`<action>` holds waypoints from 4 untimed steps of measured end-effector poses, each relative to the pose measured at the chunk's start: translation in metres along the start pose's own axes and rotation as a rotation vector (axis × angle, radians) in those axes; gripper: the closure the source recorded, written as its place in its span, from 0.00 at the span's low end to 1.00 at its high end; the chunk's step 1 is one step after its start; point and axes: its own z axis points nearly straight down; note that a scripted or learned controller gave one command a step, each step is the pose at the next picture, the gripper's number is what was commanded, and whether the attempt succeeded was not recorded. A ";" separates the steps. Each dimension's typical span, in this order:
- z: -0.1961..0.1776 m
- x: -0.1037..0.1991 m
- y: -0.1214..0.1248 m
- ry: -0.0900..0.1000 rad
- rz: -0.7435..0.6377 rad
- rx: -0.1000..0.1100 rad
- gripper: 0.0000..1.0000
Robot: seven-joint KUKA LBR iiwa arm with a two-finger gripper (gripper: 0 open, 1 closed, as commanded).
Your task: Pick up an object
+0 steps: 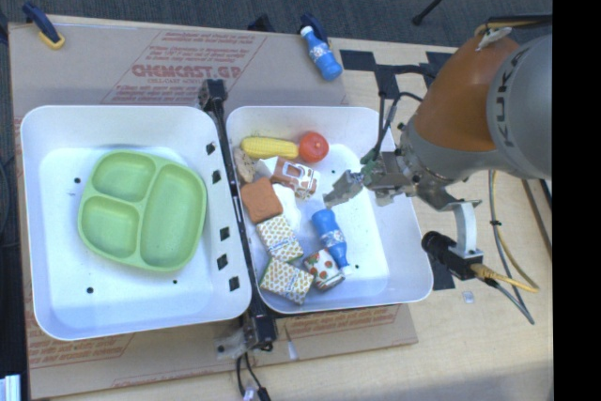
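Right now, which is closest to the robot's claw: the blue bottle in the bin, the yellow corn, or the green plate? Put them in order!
From the gripper:
1. Blue bottle, just below it in the right bin.
2. Yellow corn, at that bin's far left.
3. Green plate, in the left bin.

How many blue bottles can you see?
2. One blue bottle lies on the cardboard above the right bin. The other blue bottle lies inside that bin, among the toys. More could hide beneath the pile.

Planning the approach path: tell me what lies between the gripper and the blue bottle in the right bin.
In the camera view, bare white bin floor separates the gripper from the blue bottle, which lies just below-left of it.
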 end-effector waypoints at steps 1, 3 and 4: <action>0.073 -0.043 0.033 -0.001 0.000 0.001 0.00; 0.088 -0.015 -0.032 -0.001 -0.008 0.002 1.00; 0.088 -0.015 -0.032 -0.001 -0.007 0.001 0.00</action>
